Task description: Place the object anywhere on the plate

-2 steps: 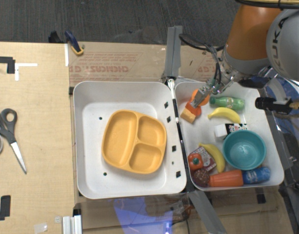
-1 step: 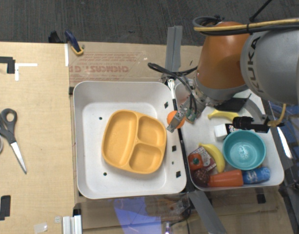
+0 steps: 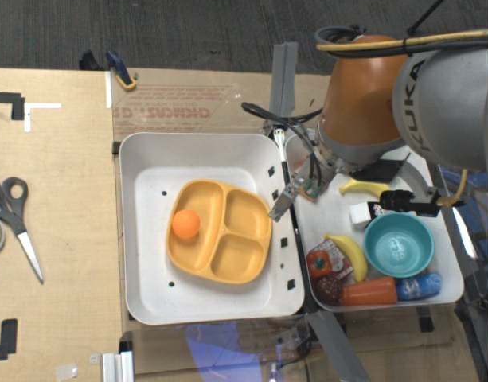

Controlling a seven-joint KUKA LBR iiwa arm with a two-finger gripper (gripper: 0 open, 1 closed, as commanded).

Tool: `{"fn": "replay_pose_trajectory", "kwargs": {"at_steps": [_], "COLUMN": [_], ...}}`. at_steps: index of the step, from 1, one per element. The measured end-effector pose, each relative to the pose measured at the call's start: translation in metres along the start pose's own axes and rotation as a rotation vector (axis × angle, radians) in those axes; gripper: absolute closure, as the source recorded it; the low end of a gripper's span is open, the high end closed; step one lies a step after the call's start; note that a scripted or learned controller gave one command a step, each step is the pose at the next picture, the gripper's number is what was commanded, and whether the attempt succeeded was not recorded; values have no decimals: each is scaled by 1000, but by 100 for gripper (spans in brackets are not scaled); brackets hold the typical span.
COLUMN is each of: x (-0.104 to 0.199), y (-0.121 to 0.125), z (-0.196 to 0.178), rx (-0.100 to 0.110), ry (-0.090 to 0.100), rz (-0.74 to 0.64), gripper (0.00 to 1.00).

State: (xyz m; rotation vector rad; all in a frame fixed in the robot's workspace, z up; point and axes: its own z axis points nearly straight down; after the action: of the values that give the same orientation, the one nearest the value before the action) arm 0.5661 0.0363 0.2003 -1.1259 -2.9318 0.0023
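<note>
Already an orange ball (image 3: 185, 224) is being cradled in the left compartment of the yellow plate (image 3: 242, 265), which is lying in the left bin (image 3: 140, 293), so the placement is being judged as done. The pincer (image 3: 282, 204) is being held just beside the plate's right rim, over the divide between the bins; whether it is apart or together cannot be told. A banana (image 3: 353, 255) and a teal bowl (image 3: 398, 245) are being left in the right bin (image 3: 454, 281).

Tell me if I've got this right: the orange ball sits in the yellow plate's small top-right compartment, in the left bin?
Not quite. The camera view shows the orange ball in the yellow plate's large left compartment, not the small top-right one. The plate does lie in the left bin.
</note>
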Motion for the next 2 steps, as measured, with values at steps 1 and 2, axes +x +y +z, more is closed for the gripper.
{"fn": "replay_pose_trajectory", "kwargs": {"at_steps": [1,2], "x": [32,85], "y": [5,30], "z": [-55,-83], "rx": [-2,-2], "ry": [-3,-2], "rz": [-109,128], "gripper": [0,0]}}
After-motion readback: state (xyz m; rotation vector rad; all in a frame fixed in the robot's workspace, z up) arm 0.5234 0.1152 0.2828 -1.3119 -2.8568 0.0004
